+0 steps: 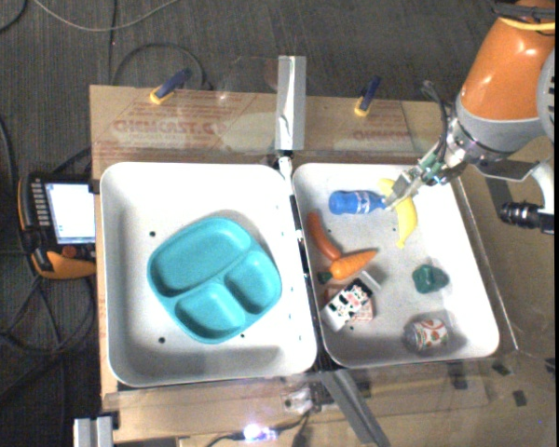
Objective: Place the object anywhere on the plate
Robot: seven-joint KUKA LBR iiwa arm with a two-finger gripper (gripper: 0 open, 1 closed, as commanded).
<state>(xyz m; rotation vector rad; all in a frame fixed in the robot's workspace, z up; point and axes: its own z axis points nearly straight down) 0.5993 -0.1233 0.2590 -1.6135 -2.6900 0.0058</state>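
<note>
A teal plate [214, 276] with three compartments lies in the left bin [130, 203], with nothing on it. My gripper [401, 189] hangs low over the back of the right bin [475, 277], its tip just above the top end of a yellow banana [406, 222] and right beside the cap end of a blue bottle [354, 202] that lies on its side. Nothing shows clearly between its tips.
The right bin also holds an orange carrot [354, 263], a red-orange sausage-shaped toy [320, 236], a black-and-white cow toy [348, 306], a small green object [429, 278] and a grey-and-red ball [427, 334]. A divider wall [296, 250] separates the bins.
</note>
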